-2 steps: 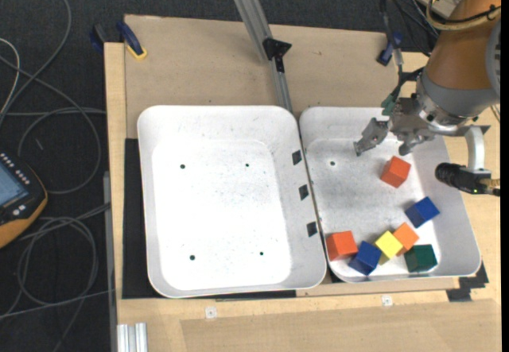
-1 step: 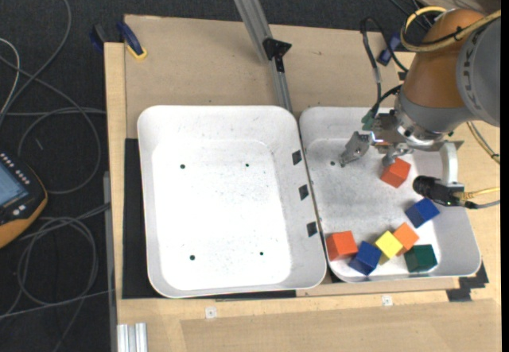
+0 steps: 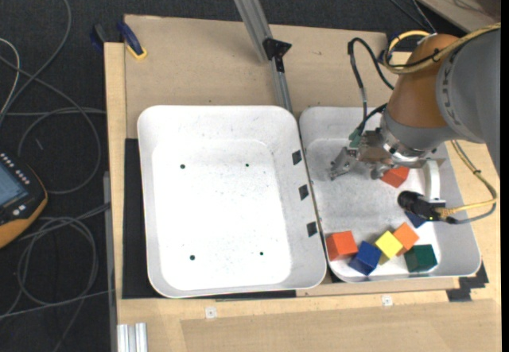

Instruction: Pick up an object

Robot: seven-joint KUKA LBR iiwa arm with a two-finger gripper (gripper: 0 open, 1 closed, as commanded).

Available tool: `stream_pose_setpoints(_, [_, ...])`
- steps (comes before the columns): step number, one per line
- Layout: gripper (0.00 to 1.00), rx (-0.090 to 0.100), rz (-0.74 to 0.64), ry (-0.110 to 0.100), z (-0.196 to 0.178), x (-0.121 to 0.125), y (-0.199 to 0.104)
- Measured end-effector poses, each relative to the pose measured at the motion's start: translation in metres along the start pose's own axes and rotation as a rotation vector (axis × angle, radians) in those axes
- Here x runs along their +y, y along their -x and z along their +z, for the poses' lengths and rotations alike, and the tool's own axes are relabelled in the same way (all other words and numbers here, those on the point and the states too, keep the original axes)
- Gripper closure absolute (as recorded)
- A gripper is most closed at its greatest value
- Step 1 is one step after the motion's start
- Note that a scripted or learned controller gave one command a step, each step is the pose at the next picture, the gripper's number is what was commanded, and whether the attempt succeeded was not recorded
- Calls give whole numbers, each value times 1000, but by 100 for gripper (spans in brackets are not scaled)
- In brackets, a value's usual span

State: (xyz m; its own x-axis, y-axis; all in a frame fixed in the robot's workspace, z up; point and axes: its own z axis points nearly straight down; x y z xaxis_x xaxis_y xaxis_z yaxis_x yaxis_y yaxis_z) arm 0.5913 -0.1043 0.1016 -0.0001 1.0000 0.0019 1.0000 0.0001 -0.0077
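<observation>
Gripper [image 3: 343, 165] low over the right bin [image 3: 318, 129], its jaws spread with nothing between them.
An orange block [image 3: 394, 176] lies just beside the wrist, behind the fingertips, outside the jaws. At the bin's near edge sit 5 more blocks: orange [image 3: 343, 244], blue [image 3: 366, 257], yellow [image 3: 388, 244], another orange [image 3: 406, 235] and green [image 3: 421, 258]. The left bin [image 3: 151, 183] lies alongside.

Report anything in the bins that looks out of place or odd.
Nothing stands out. The blocks crowd the right bin's near corner, an orange block a little apart, and a red-orange block lies beside the gripper.
</observation>
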Motion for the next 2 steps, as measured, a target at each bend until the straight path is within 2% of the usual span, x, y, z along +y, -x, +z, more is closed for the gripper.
stream_pose_setpoints(1, [100, -1, 0, 9, -15, 2, 0])
stream_pose_setpoints(2, [100, -3, -1, 14, -61, 8, 5])
